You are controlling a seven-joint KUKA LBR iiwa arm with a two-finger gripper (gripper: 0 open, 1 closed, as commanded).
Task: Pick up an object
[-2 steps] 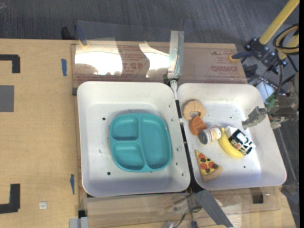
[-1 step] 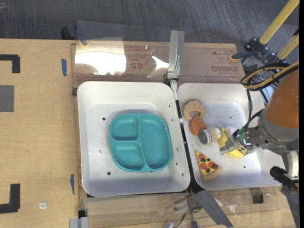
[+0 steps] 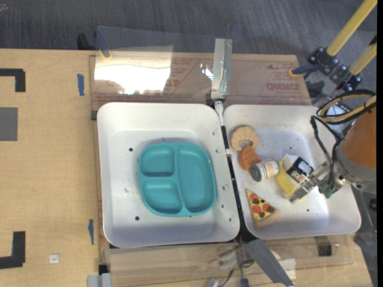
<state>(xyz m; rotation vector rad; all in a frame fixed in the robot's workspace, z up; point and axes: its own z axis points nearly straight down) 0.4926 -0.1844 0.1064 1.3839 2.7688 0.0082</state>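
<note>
The right bin point(image 3: 338, 217) holds several small items. A tan bagel-like ring point(image 3: 245, 136) lies at its back left, with an orange-brown lump point(image 3: 248, 157) just in front of it. A small can point(image 3: 263, 170) lies on its side near the middle. A toy pizza slice point(image 3: 261, 208) rests at the front left. A yellow object point(image 3: 284, 183) lies beside the can. My gripper point(image 3: 299, 183) is low over the yellow object's right side and partly hides it. The arm's orange band point(image 3: 365, 142) is at the right edge.
The left bin point(image 3: 114, 160) holds a teal divided plate point(image 3: 177, 178). A metal divider point(image 3: 221, 70) stands behind the seam between the bins. Black cables point(image 3: 320, 136) loop over the right bin's back right corner. Bare white floor shows at the right bin's front right.
</note>
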